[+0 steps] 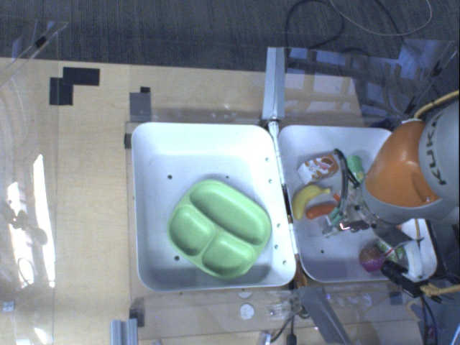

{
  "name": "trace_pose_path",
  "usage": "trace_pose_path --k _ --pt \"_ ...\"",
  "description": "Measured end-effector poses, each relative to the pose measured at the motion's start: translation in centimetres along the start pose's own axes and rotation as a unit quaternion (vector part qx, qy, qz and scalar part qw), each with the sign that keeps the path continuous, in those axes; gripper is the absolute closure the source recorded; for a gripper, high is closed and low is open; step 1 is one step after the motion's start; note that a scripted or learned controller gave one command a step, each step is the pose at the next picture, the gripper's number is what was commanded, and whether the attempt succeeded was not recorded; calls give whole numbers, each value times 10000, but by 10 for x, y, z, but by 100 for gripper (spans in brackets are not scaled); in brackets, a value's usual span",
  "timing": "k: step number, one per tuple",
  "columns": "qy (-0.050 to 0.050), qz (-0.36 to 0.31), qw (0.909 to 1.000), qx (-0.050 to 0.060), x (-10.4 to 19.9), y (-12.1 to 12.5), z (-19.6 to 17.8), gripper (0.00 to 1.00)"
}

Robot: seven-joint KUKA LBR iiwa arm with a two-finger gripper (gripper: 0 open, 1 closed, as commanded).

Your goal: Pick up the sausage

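- Evenly and fairly brightly lit from overhead; no hard-edged shadows anywhere.
- Soft grey shadow under the green plate, pooled toward the lower left on the left bin floor.
- Faint shading along the inner walls of both bins; right bin darkened beneath the arm.
- Pale streaks of glare on the clear panel at far left, washing out the bench wood behind.
- Mild highlight on the arm's orange band.
- Overall soft, low resolution; small items in the right bin smeared, edges indistinct.
- Dark carpet at top grainy, noisy.
- Bin edges slightly bowed, hinting at lens distortion.
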State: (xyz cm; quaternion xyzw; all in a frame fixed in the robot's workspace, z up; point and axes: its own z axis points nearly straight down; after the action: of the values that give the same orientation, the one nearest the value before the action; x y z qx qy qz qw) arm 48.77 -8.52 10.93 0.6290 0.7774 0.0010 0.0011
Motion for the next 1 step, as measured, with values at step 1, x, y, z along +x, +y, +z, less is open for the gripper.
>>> trace_pose_path --k 1 --pt "-12 707 9975 -27 10 52 -76 100"
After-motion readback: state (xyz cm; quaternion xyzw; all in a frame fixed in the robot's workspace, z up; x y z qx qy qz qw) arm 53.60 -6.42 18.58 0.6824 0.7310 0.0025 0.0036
